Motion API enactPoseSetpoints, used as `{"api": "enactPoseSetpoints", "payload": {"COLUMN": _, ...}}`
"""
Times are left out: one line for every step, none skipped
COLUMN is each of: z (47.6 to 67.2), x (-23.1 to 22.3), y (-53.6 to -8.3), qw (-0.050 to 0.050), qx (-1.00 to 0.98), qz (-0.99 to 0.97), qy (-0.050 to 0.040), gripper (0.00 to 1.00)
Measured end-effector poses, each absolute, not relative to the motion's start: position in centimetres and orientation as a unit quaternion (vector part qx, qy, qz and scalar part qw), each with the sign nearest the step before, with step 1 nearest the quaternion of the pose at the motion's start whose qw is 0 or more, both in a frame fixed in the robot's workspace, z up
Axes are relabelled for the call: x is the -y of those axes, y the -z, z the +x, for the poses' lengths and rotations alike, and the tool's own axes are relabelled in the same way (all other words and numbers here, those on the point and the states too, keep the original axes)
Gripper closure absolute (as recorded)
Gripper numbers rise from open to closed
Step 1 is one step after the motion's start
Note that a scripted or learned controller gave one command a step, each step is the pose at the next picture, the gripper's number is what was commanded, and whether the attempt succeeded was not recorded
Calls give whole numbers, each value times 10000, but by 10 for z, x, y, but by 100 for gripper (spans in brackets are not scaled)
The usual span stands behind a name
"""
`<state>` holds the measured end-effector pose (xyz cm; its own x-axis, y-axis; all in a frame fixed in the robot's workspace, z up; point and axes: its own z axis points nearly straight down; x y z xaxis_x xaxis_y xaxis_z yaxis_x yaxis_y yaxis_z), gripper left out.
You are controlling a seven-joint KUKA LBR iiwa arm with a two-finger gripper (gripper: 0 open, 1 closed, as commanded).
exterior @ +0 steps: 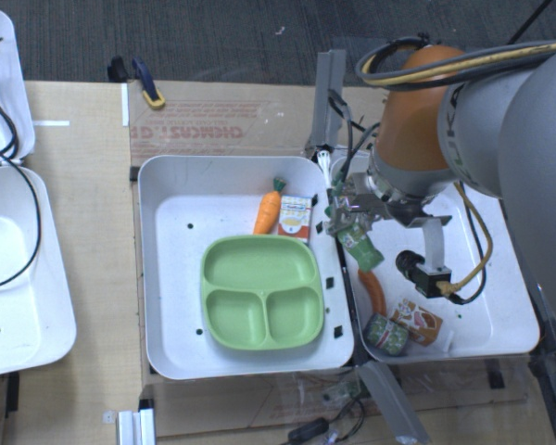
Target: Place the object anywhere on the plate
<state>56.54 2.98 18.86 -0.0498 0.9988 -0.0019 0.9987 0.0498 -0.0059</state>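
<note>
A: Where's the gripper point(349, 219) rn?

B: Over the seam between the two bins, at the left edge of the right bin point(500, 327). A green packet point(360, 248) hangs just below it, apparently pinched at its top, so I'd say fingers are clamped on it. Can't see the tips clearly tho.

A: And the plate point(262, 291)?

B: Green, 3 compartments, in the left bin point(162, 248), toward its front-right corner. Carrot point(268, 211) and a small carton point(296, 217) sit just behind the plate's back rim, near the bin's back edge.

A: So how to do this step well?

B: IMO carry the packet left over the bin wall w/ enough height that its dangling end doesn't snag the rim. Aim for the big back compartment, it's nearest and widest. Lower before letting go, else it may bounce off.

A: Risks?

B: Grip looks thin, packet could slip mid-move. Also the sausage point(374, 291) and other packets point(403, 327) at the right bin's front-left corner: leave them alone.
</note>
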Motion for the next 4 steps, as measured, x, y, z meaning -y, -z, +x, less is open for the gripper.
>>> {"api": "enactPoseSetpoints", "payload": {"z": 565, "x": -30, "y": -189, "qw": 11, "qx": 7246, "qz": -6891, "qy": -28, "gripper": 0}}
{"api": "enactPoseSetpoints", "payload": {"z": 477, "x": -27, "y": -189, "qw": 20, "qx": 7860, "qz": -6183, "qy": -23, "gripper": 0}}
{"api": "enactPoseSetpoints", "payload": {"z": 477, "x": -61, "y": -189, "qw": 12, "qx": 7271, "qz": -6865, "qy": -26, "gripper": 0}}
{"api": "enactPoseSetpoints", "payload": {"z": 478, "x": -60, "y": -196, "qw": 23, "qx": 7262, "qz": -6874, "qy": -52, "gripper": 100}}
